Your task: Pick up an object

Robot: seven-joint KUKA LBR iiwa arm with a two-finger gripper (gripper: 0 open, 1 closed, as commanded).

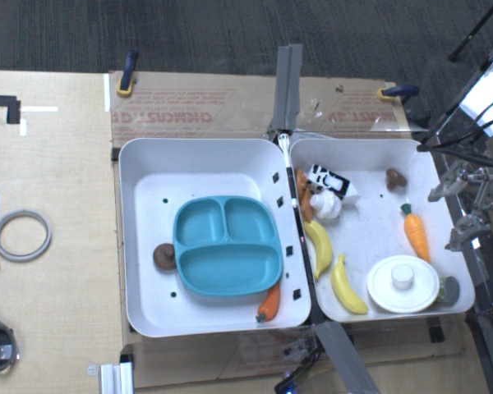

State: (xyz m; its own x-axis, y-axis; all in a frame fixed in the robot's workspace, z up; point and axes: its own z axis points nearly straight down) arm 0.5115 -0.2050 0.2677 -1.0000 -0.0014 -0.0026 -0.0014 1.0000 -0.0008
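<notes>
The orange plastic carrot [416, 235] is seen lying lengthwise just left of the metal two-finger gripper [468, 208] at the right bin's edge; the jaws' state cannot be told

Red mirrored lettering on the clear plastic sheet [199, 105] at top centre of the frame, behind the left bin [140, 245], too reversed and faint to read surely, no other legible text
</notes>
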